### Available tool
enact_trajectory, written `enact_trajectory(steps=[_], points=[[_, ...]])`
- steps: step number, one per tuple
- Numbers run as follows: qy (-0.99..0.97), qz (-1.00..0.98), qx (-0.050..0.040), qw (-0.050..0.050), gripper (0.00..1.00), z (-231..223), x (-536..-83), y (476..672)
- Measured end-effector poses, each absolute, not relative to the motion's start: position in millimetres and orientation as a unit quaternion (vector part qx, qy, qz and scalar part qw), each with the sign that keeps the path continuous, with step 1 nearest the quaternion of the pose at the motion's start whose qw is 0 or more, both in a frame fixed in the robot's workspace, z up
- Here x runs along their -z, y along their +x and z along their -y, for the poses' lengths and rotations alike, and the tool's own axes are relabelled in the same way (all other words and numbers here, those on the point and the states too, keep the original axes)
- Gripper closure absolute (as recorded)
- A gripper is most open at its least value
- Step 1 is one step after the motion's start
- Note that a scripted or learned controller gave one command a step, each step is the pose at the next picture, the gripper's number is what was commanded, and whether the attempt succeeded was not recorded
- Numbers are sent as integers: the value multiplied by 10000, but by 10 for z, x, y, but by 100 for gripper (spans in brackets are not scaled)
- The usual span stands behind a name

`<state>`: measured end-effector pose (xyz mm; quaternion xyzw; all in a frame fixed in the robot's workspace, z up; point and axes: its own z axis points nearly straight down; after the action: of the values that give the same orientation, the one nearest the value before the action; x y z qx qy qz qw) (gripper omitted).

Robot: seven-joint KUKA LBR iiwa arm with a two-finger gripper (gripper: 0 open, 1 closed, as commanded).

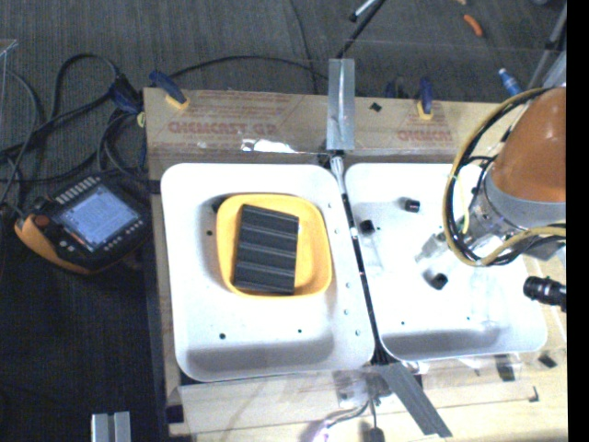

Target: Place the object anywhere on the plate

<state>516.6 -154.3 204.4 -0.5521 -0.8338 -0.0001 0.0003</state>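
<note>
1. Gripper (pixel 433 261) state cannot be told: it hangs below the orange-banded arm (pixel 538 155) over the right bin (pixel 460 334), and cables and the wrist hide its working end.
2. What does show is that nothing visibly sits in it; the dark ribbed block (pixel 268 248) lies well apart from it, in the other bin.
3. That block rests flat on the yellow plate (pixel 316 247), roughly centred and turned slightly off square, with plate rim showing on every side. Since the task allows any spot on the plate, this placement looks sufficient, and I judge the job done or nearly so.
4. The plate itself sits in the middle of the left bin (pixel 184 339), a little toward its far edge, clear of the bin walls, so nothing crowds the block.
5. Two or three small dark bits lie on the right bin's floor near the dividing edge; what they are is too small to tell.
6. Beyond the bench's left edge, a handheld control pendant (pixel 87 224) lies on the dark floor with its cables.
</note>
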Motion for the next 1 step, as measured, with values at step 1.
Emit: enact_trajectory(steps=[1], points=[[-5521, 8338, 0, 3, 0, 1544, -2044, 5165]])
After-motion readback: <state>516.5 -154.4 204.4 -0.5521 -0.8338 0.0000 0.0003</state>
